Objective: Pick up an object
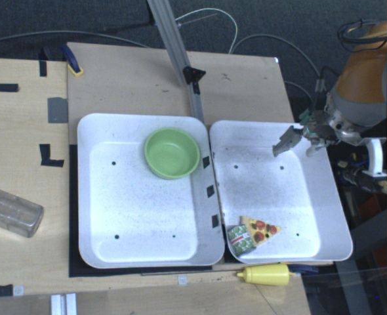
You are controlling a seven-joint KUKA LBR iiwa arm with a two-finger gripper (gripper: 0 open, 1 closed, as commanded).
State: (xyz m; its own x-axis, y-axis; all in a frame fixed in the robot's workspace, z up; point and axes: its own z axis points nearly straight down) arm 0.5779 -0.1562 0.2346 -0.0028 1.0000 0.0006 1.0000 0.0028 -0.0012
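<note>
A green bowl sits upright in the left bin, near its back right corner. In the right bin, a toy pizza slice lies by the front edge, touching a small green packet at the front left corner. My gripper hovers over the back right part of the right bin, far from the pizza slice and packet. It is open, with nothing between its fingers.
A yellow bottle lies on the bench just in front of the right bin. A clear plastic cylinder rests on the bench at far left. A grey pole slants down to the bins' shared back edge.
</note>
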